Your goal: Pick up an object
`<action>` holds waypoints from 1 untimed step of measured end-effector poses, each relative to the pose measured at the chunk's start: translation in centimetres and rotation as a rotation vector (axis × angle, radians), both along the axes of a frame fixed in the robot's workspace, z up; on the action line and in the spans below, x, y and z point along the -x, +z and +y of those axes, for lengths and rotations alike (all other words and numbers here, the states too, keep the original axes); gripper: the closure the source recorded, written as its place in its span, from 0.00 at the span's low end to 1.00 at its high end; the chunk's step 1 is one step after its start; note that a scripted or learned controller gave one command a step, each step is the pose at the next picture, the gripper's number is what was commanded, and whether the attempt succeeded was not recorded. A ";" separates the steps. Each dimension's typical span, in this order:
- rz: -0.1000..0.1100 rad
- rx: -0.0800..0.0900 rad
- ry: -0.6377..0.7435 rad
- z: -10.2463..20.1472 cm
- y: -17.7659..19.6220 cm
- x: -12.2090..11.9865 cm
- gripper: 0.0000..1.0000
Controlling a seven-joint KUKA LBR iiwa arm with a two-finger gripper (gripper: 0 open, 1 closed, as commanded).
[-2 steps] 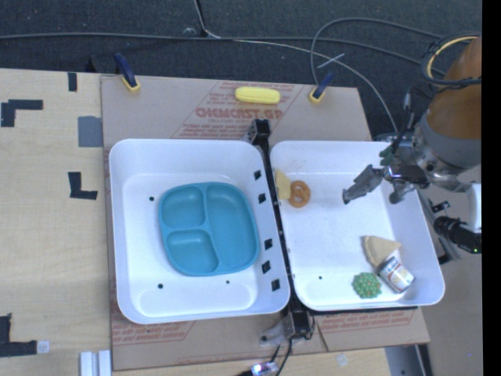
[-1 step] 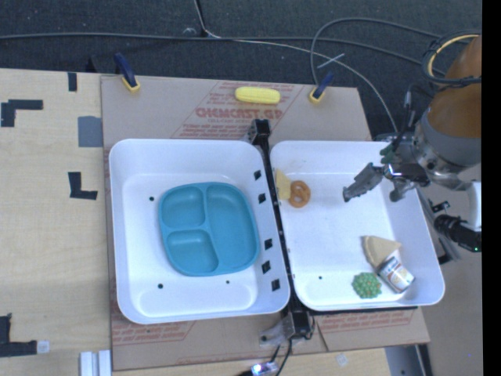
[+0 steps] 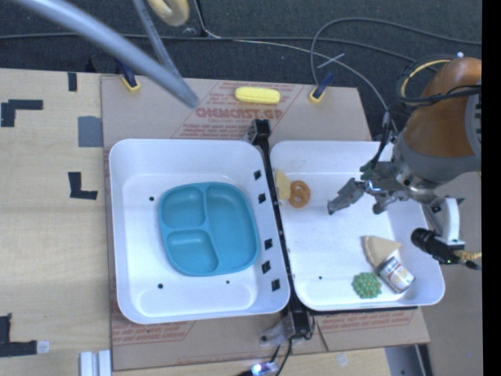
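Broccoli (image 3: 366,285) sits in the right bin (image 3: 329,298), beside a can (image 3: 395,274). It looks light and bumpy; grab its sides. Above, the claw (image 3: 352,198) is spread, holding nothing.

Grey arm (image 3: 438,159), orange band (image 3: 448,108)

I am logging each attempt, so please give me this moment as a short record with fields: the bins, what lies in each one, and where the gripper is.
left bin: shallow white bin holding a blue three-compartment plastic plate
right bin: shallow white bin
right bin, left edge: small round brown pretzel-like toy beside a pale yellow piece
right bin, lower right: tan wedge-shaped toy, small can with a white label, green bumpy broccoli-like toy
gripper: two-finger gripper over the right bin's middle, nothing between its fingers
behind bins: yellow oblong toy on the cardboard
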State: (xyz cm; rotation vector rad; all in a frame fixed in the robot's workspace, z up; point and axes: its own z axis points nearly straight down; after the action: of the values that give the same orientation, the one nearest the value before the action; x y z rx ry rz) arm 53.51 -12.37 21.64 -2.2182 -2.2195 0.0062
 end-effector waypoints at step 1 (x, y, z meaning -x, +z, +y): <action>0.000 0.000 0.000 0.1 -4.3 0.1 0.00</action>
State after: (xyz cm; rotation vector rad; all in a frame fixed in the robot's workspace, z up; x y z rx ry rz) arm 53.43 -12.32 17.31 -2.2187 -2.2196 0.0064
